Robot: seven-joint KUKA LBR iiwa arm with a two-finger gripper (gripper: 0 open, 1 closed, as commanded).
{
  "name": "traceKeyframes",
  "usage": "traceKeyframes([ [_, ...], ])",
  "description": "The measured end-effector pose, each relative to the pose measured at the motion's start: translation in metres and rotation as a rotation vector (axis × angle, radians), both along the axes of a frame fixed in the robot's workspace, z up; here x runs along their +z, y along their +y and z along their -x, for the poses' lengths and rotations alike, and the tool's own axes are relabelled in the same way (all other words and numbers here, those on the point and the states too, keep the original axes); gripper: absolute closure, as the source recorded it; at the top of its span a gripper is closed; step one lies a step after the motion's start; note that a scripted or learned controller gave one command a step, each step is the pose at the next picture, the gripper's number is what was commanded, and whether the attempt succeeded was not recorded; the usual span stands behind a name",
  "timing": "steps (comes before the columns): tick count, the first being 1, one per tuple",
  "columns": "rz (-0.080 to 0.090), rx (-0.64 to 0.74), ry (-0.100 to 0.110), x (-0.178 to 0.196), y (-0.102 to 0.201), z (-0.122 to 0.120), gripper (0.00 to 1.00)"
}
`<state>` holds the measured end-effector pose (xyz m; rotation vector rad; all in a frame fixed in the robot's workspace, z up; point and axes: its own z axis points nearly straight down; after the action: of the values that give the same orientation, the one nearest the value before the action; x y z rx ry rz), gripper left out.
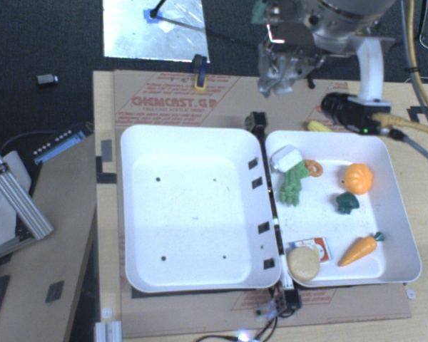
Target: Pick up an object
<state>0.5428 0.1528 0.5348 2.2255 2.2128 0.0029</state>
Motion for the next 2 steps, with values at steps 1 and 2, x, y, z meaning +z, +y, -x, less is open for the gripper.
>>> traceKeyframes([
  [1, -0.003, 0.014, 0.003, 0.0, 0.037, 0.041, 1.0],
  [2, -0.003, 0.014, 0.004, 0.0, 0.072, 0.057, 1.0],
])
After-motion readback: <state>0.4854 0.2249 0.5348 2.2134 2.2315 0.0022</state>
